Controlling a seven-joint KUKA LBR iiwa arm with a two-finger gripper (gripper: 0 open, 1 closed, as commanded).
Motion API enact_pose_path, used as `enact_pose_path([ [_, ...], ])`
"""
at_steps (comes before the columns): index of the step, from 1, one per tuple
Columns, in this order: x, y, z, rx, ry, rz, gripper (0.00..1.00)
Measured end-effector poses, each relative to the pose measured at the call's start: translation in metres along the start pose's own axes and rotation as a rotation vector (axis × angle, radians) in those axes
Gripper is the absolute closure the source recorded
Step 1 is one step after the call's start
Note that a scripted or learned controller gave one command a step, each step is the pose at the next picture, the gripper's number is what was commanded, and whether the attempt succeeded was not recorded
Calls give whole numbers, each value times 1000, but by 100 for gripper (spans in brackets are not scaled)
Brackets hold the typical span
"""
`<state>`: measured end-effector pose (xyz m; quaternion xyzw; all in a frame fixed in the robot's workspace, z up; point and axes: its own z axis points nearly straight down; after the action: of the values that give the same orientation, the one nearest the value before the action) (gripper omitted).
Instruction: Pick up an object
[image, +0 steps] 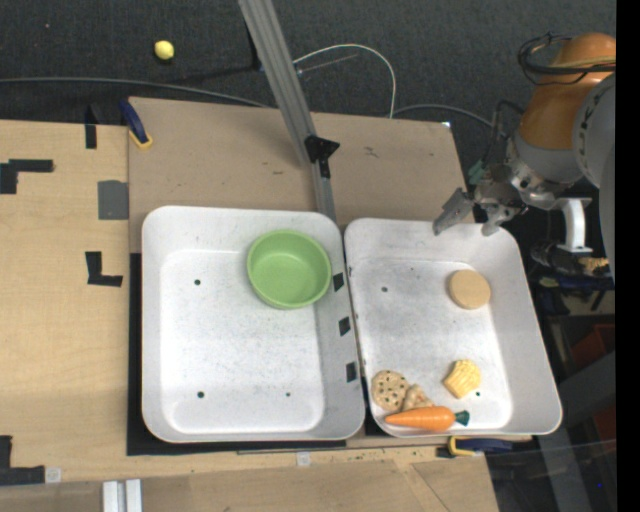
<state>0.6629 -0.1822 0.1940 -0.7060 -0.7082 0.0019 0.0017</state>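
My gripper (468, 220) hangs over the far right corner of the right bin (415, 260), its two grey fingers spread apart with nothing between them. Below it in that bin lies a round tan disc (468, 289). Near the bin's front edge sit a yellow corn-like piece (461, 378), a brown cookie (388, 386) and an orange carrot (424, 419) with a green tip. A green bowl (289, 268) rests in the left bin (200, 330) near its far right corner.
A grey metal pole (290, 90) slants down to the gap between the bins. A white cable (350, 60) loops over the back of the bench. A small yellow ball (164, 49) lies on the dark floor at the far left.
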Motion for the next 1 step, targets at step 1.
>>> enact_pose_path([
  [1,6,-2,65,3,1,0,0],
])
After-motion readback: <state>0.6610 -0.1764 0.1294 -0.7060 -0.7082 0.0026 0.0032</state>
